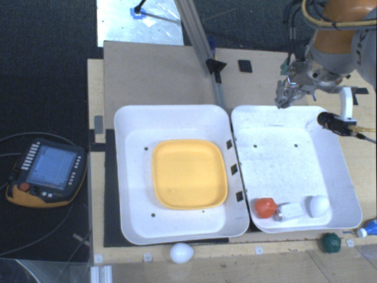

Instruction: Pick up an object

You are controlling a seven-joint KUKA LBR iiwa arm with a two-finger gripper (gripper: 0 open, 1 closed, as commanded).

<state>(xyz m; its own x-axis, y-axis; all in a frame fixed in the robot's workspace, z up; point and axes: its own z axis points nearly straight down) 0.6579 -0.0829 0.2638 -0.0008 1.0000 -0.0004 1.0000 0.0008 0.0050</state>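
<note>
Dark carpet surrounds a tan bench (159, 75) that carries two shallow white bins side by side. Nearest, on the bench's front lip, lie a white egg (181, 253) just outside the left bin and a dark green ball (330, 242) by the right bin's front corner, with a blue-and-white bit (366, 230) beside it.

Inside the right bin (294, 152), along its front wall, sit three small things in a row: an orange-red lump (264, 207), rounded and glossy; a small white-and-grey piece (287, 211) touching it; and a white ball (318, 206) just beside that, smooth and egg-like.

At the middle of the left bin (132, 158) lies a yellow plate (190, 174), square with rounded corners and a raised rim.

Off to the left, on the carpet, rests a pendant (46, 171) with a lit screen.

Farthest back, the gripper (285, 101) hangs over the right bin's rear rim, well apart from the three things at the front. Its fingers are too small and dark to tell whether they are spread or pressed together; nothing shows between them.
</note>
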